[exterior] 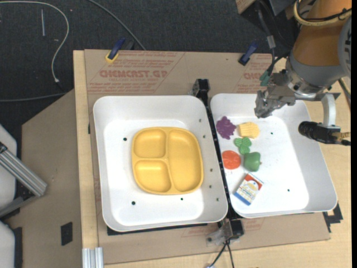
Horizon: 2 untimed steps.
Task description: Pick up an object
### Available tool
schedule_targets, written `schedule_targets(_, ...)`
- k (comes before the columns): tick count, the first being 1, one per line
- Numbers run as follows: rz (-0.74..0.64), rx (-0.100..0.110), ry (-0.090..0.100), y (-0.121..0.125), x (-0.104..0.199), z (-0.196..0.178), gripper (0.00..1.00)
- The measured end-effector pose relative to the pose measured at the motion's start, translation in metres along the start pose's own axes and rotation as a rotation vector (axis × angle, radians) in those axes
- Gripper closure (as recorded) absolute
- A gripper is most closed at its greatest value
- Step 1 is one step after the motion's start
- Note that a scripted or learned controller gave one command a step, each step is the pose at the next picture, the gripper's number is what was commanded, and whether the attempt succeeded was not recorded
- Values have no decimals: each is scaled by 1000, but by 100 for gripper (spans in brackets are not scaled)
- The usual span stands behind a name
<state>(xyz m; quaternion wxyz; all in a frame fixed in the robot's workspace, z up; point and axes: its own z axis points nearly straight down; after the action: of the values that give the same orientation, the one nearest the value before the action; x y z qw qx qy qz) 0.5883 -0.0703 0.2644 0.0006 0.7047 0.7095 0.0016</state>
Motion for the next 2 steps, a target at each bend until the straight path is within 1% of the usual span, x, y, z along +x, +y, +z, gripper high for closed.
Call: schedule_targets(2, 0, 1, 0, 26, 114, 9, 100)
